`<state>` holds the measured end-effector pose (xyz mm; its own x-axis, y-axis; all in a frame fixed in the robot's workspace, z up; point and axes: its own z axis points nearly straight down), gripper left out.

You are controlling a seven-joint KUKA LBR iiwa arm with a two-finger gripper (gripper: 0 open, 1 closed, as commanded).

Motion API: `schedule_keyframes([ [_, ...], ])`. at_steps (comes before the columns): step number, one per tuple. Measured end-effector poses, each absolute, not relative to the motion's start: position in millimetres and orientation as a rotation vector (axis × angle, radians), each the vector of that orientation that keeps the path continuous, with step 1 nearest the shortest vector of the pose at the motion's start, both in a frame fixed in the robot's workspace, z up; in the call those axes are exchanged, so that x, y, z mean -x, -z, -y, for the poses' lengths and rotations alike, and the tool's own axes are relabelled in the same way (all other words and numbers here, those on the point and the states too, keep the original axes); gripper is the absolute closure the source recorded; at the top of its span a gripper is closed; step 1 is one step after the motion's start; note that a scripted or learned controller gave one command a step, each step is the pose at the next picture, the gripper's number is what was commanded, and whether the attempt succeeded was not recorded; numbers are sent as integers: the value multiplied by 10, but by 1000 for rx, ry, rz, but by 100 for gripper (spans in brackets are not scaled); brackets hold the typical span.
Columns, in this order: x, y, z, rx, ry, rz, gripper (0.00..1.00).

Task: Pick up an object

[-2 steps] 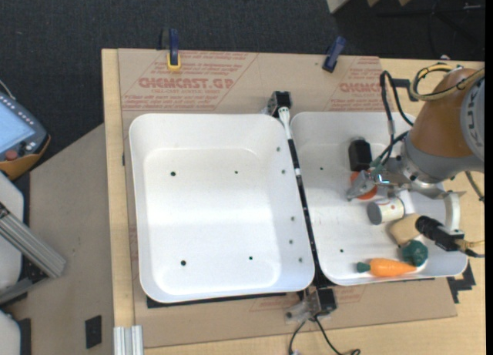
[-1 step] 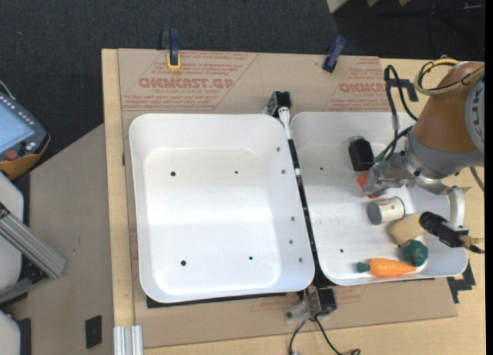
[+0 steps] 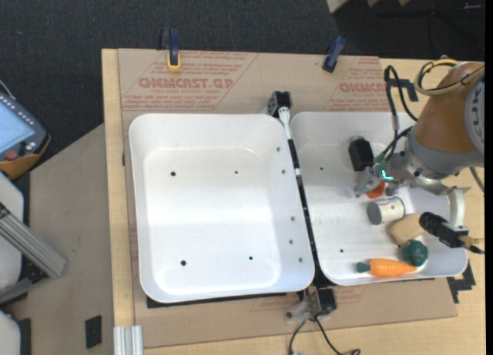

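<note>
Arm's gripper [image 3: 370, 184] is down in the right bin [image 3: 331, 215] over a small orange piece [image 3: 375, 189], approach step, finger state can't tell; next it needs a confirmed pinch, then lift.

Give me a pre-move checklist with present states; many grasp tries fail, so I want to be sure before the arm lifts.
1. Gripper is down inside the right bin: ok.
2. An object seen between its fingers: cannot tell.
3. Small orange item lies right at the gripper: ok.
4. Toy carrot lies apart near the front wall: ok.
5. Black object is apart from the gripper: ok.
</note>
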<state>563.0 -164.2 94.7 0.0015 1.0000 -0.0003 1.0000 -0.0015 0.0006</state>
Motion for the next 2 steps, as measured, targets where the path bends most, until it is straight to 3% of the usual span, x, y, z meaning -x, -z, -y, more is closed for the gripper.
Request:
schedule_keyframes([
  [1, -5276, -836, 1028, -2222, 1, -2231, 0],
  [2, -5551, -894, 1073, -2219, -2, -2221, 0],
])
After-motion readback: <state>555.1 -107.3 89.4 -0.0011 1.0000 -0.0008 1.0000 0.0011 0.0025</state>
